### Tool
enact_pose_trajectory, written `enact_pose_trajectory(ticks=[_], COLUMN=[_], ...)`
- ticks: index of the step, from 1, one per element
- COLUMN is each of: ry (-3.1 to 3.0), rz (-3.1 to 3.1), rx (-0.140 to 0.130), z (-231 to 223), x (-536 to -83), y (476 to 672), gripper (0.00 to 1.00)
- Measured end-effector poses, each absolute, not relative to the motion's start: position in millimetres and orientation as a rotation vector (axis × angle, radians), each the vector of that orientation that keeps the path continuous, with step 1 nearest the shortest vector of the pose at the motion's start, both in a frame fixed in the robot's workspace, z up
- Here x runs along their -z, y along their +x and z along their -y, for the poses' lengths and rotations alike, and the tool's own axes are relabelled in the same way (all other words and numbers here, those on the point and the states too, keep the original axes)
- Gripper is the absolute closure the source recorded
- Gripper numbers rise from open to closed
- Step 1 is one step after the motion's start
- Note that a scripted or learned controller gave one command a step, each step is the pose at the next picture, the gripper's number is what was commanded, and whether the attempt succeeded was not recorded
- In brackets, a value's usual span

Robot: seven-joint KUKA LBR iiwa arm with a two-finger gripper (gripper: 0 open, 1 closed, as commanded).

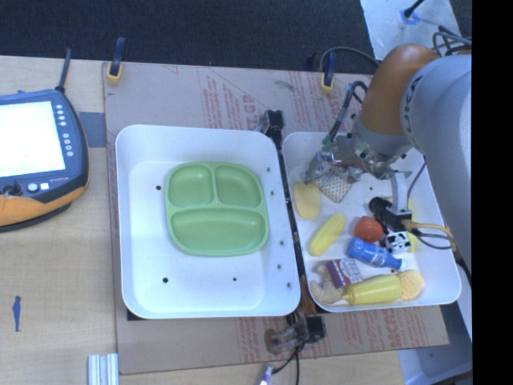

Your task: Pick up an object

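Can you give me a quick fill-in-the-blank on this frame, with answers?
1. The green divided plate lies in the ____ bin.
2. The toys, among them a yellow corn cob and a blue bottle, lie in the ____ bin.
3. The plate has ____ compartments.
4. The gripper hangs over the ____ bin.

Answers: left; right; three; right

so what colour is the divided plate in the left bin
Light green, clear in the camera view: the divided plate lies in the white left bin.
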State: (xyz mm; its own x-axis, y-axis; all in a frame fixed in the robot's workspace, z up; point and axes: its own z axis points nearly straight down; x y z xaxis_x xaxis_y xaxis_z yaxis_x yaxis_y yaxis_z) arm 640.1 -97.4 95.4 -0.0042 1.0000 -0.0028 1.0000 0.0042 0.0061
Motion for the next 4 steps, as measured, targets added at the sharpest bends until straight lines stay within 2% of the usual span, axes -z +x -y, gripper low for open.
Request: enact_pose_trajectory(ticks=[1,4], ry=[2.218,2.218], rz=[-2.226,-2.229], rx=[0.0,0.002], z=[92.1,92.1], x=[-92.3,-92.2], y=[656.6,656.4], gripper=[0.0,0.0])
